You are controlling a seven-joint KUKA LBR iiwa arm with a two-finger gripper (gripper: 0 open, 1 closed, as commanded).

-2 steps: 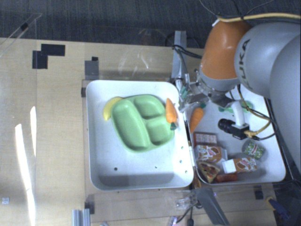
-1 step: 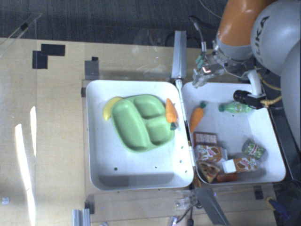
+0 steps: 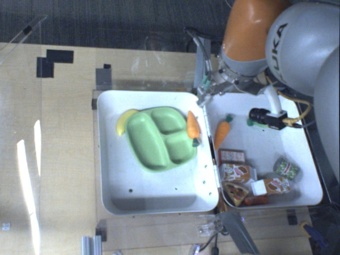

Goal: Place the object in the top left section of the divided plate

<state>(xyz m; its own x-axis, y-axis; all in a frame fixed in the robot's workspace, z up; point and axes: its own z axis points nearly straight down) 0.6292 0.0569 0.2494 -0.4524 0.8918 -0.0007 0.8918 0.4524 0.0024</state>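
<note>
We could not tell the state of the gripper (image 3: 203,95) above the bins' divide, and feared a miss, since one carrot (image 3: 193,125) lay against the plate's (image 3: 159,137) right edge, outside every section.

Grey KUKA arm (image 3: 308,52) is reaching in from the right, orange band (image 3: 249,25) sitting above the wrist. Gripper (image 3: 204,97) is pointing down-left, hovering over the left bin's (image 3: 159,203) upper right corner.
</note>
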